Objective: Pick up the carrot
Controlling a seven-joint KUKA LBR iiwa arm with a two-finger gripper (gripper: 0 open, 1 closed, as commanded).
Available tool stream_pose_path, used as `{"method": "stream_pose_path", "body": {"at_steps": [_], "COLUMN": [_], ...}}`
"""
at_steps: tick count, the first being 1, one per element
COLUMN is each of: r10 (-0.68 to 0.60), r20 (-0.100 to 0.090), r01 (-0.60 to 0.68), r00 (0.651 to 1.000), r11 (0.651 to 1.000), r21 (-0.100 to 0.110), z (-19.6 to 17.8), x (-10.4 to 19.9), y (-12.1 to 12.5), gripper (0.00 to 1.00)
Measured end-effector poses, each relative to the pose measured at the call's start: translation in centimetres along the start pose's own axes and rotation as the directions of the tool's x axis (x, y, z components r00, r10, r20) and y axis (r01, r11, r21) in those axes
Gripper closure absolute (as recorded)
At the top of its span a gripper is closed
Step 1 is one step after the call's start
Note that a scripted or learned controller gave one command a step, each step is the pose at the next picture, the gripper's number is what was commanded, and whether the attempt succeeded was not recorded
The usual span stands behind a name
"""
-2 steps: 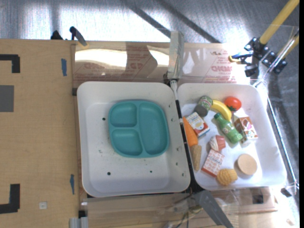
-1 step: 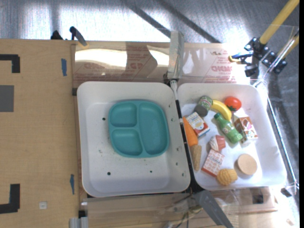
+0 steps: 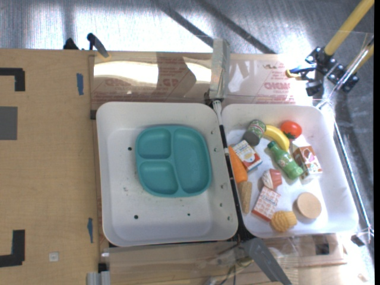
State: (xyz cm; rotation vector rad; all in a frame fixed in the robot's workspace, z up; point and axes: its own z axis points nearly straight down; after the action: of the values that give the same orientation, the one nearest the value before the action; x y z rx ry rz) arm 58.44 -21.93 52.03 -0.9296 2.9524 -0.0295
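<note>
Carrot lay untouched against the left wall of the right bin, beside the small carton. Pickup looked not yet begun; whole grasp and lift remained. Gripper state couldn't be told from this view.

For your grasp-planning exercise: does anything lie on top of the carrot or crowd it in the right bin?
Nothing lies on the carrot. It rests along the right bin's left wall, with a small carton against its right side and a pale corn piece at its lower end. From above it looks open.
</note>
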Motion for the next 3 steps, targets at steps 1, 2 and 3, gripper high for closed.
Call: {"method": "stream_pose_path", "body": {"at_steps": [1,2,3], "r10": [0.001,0.064,-0.179], "r20": [-0.001,-0.042,-0.024], "r01": [-0.001,-0.065,0.178], "r00": [1.0,0.997,0.984], "r11": [1.0,0.997,0.984], "r21": [-0.001,-0.035,-0.024], "z": [0.1,21.9,2.6], "x": [0.0,7.8,5.8], "y": [0.0,6.2,3.6], "gripper": [0.0,0.0,0.0]}}
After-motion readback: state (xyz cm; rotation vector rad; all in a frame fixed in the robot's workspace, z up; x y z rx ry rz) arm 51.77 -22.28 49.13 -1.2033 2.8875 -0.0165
